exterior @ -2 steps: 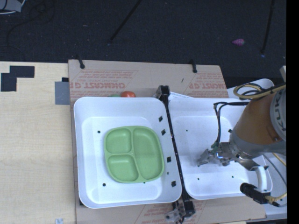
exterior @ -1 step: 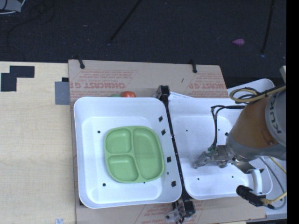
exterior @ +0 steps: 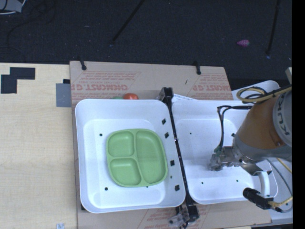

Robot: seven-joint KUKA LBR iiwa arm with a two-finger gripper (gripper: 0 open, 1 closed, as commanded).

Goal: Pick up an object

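I see nothing lifted yet. My end effector (exterior: 217,163) sits low in the right bin (exterior: 200,194); I cannot tell its state. The green divided plate (exterior: 137,157) lies well to its left, in the other bin (exterior: 90,128), untouched.

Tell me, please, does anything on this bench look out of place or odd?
One thing stands out: a small red-orange object with a green one beside it lies outside the left bin, just behind its far rim on the cardboard. The green divided plate sits flat in that bin, slightly askew to its walls.
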